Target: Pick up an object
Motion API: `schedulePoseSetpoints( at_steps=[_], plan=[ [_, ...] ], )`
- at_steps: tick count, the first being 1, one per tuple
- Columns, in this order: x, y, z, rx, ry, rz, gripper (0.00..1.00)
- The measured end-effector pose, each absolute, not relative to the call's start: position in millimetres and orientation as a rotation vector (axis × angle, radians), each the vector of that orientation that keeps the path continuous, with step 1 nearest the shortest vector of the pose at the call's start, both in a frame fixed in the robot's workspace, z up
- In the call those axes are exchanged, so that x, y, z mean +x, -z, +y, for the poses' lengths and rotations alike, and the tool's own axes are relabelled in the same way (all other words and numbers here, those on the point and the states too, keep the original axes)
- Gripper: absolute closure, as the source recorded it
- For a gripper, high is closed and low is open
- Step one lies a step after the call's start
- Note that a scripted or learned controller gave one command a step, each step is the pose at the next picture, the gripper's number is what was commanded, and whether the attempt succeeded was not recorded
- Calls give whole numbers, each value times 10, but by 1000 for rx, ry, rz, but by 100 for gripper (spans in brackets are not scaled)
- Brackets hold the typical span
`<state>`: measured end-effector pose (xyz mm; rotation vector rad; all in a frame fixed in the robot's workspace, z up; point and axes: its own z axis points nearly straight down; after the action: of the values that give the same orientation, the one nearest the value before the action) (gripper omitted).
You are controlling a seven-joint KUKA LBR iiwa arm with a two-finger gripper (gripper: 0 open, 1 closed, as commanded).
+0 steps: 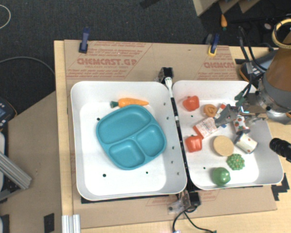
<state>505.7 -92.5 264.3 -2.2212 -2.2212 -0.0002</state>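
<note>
Cardboard-topped bench [136, 57] on dark carpet [34, 18]; gripper [231, 115] state unclear, over right bin [266, 171]

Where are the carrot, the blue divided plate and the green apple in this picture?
carrot [134, 102]: camera view, middle of its orange body.
blue divided plate [117, 128]: camera view, floor of its big compartment.
green apple [220, 176]: camera view, middle of its top.

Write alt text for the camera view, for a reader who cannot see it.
The arm's hand hangs low over the right bin, among small toy foods: two red peppers, a tan disc, broccoli and a green ball. The left bin holds a teal divided plate with a carrot beside its far edge.
</note>
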Motion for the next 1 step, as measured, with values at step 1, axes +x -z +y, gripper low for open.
schedulePoseSetpoints(
  at_steps=[1],
  plan=[
    [4787,-2321,-1791,-2228,-6,-2210,0]
  ],
)
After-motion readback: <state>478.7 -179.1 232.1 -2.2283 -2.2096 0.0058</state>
